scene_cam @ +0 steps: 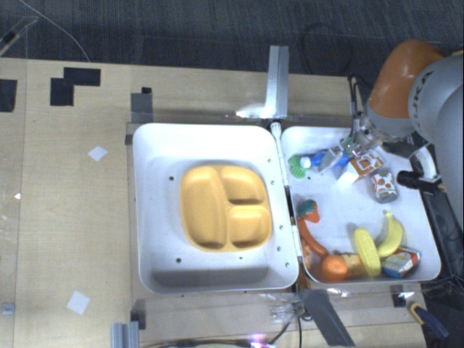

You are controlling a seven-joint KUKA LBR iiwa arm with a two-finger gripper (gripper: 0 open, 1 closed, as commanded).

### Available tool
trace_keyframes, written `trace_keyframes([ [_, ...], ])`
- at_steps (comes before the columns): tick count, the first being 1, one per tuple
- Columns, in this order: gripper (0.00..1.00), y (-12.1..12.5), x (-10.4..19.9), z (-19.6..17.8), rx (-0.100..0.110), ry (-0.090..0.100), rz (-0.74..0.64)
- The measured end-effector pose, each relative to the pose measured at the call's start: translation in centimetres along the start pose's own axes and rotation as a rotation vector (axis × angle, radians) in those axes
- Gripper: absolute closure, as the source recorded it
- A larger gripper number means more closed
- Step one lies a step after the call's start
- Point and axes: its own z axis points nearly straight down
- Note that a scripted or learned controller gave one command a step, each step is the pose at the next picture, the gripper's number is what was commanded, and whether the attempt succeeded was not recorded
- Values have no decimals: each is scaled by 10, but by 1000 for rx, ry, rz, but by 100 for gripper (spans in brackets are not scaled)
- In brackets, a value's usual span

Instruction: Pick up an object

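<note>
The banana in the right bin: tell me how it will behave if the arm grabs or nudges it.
The banana looks like a glossy toy, so probably light, stiff and a bit slippery. Its curve suggests it would pivot rather than roll. It leans against the corn cob, so a nudge would likely shift both.

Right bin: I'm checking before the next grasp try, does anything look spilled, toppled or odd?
Nothing spilled. The toy food lies crowded in the right bin, banana against corn. The yellow tray sits flat in the left bin.
</note>
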Motion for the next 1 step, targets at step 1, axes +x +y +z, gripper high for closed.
trace_keyframes([
  [1,100,2,-1,-11,-4,-6,-6],
])
